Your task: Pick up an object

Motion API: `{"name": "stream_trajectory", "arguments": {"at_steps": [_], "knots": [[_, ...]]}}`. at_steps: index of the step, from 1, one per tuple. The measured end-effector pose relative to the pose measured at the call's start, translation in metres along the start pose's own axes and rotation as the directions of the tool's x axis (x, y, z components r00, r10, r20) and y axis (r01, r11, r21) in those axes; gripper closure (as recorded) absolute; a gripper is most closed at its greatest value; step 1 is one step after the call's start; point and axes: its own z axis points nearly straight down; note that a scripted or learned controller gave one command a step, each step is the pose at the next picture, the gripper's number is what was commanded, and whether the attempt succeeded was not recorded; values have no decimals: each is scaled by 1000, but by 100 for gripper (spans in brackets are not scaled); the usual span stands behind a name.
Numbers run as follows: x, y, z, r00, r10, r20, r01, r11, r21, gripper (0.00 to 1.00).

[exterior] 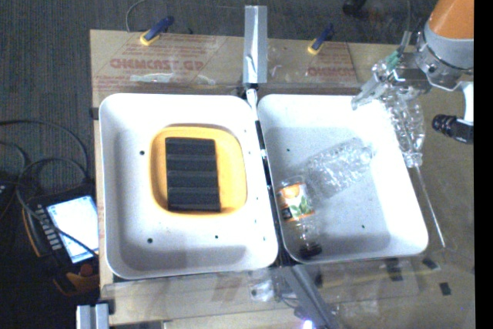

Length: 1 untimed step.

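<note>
Now left bin [123, 166]: yellow tray [158, 173]. Right bin [385, 219]: plastic bottle [327, 173]. End effector [400, 115] finger state unclear.

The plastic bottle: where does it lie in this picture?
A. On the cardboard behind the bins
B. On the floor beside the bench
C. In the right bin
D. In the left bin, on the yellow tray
C: the clear plastic bottle lies on its side on the floor of the right bin, while the yellow tray sits in the left bin.
</note>
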Motion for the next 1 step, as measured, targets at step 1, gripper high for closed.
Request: {"name": "stream_trajectory", "arguments": {"at_steps": [1], "knots": [[-4,-34,92,1000,25,3,-25,1000,1,0]]}}
